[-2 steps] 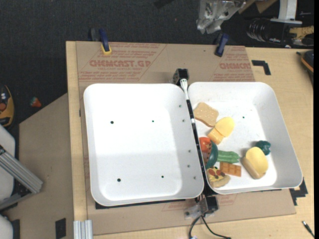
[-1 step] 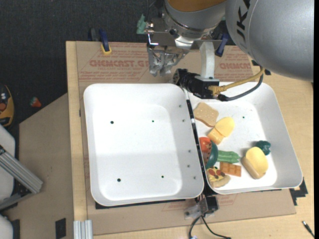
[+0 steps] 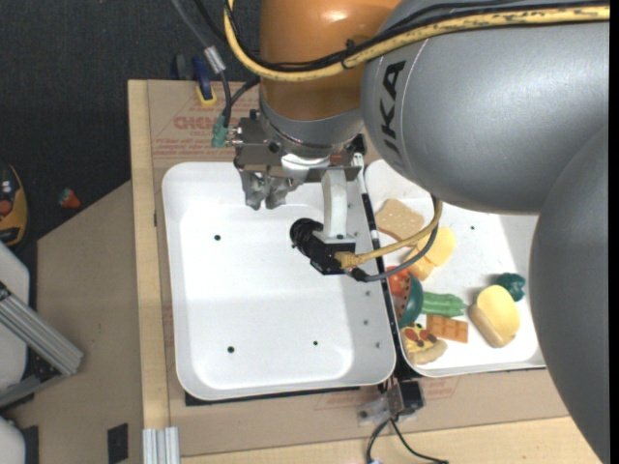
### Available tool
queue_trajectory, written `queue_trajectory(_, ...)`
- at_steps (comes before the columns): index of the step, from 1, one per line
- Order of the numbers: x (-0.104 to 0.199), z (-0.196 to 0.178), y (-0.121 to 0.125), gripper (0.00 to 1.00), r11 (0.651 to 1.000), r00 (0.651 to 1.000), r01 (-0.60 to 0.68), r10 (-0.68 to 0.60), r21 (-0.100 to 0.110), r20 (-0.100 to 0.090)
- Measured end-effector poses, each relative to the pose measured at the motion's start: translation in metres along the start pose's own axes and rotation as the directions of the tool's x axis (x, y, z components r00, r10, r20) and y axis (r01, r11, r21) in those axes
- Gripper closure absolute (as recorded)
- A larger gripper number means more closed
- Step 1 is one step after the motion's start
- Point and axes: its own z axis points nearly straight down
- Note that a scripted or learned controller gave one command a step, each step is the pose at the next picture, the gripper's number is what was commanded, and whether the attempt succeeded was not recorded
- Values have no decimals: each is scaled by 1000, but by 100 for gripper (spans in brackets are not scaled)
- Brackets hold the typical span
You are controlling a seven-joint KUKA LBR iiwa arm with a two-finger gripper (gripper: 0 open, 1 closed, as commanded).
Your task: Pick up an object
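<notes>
Letters "KA" are read on the grey arm (image 3: pixel 484 85); faint red print on the surface (image 3: pixel 155 124) is illegible. The end effector (image 3: pixel 263 193) is seen over the left bin (image 3: pixel 242 346), whose floor lies open. Whether it is open or closed cannot be told. Toy foods (image 3: pixel 495 315) are crowded in the right bin (image 3: pixel 484 361), partly hidden by the arm.

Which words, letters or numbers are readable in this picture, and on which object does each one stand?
"KA": dark letters on the grey arm, running sideways; the start of the word is cut off by the orange band.
Red print on the cardboard behind the left bin: it starts like "CH", the rest is too faint to read.
I see no other readable text.
</notes>
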Motion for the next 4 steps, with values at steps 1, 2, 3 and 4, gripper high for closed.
queue_trajectory(1,-2,-152,8,100,1000,1000,-4,4,-31,-9)
queue_trajectory(2,-2,-229,-19,100,1000,1000,-4,4,-25,-7)
queue_trajectory(3,-2,-61,-62,100,1000,1000,-7,7,7,6)
queue_trajectory(4,-2,-228,-77,100,999,1000,-3,3,-32,-12)
